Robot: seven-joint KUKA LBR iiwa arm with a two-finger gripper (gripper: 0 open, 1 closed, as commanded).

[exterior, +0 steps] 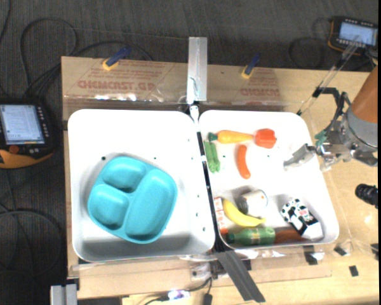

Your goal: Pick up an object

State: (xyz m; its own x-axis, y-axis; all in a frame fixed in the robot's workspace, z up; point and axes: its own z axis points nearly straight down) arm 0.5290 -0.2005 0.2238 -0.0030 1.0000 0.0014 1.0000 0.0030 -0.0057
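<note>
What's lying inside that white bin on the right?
The right bin holds a carrot, red pepper, green pod, orange sausage, banana, small can, cow-patterned toy and green bottle. What lies beneath them is covered.

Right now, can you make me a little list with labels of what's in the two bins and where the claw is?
left bin: a blue divided plate
right bin: toy food and small things
top of right bin: carrot, red pepper, green pod, orange sausage
bottom of right bin: banana, green bottle, black-and-white toy, a round silvery thing
claw: over the right bin's right edge, holding nothing
arm: comes in from the right
</note>
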